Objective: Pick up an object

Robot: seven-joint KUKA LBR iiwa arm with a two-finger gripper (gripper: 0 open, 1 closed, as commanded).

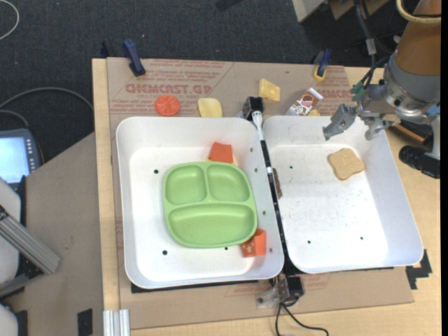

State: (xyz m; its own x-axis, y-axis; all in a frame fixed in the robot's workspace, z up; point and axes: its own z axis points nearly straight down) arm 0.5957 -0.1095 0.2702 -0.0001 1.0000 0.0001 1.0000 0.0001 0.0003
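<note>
Approach step, by my reading — nothing is grasped yet. The gripper (355,121) hangs over the far edge of the right bin (392,236), with two grey fingers (337,123) splayed apart and nothing between them: jaws released.

Nearest candidate is the bread slice (346,164), lying flat on the right bin's floor near its far side, just below the gripper in the view and apart from it. It is squarish with a rounded top, so it has only a weak long axis; what there is runs roughly from lower left to upper right across the view, the rounded end toward the right.

Next move calls for a short shift toward the near side to centre over the slice, then a straight descent with the fingers straddling its narrower width — a flat piece, so the tips likely have to reach almost to the bin floor.

Left bin (133,208) holds a green divided plate (208,204) and two orange blocks (220,152), well apart from the arm.
</note>
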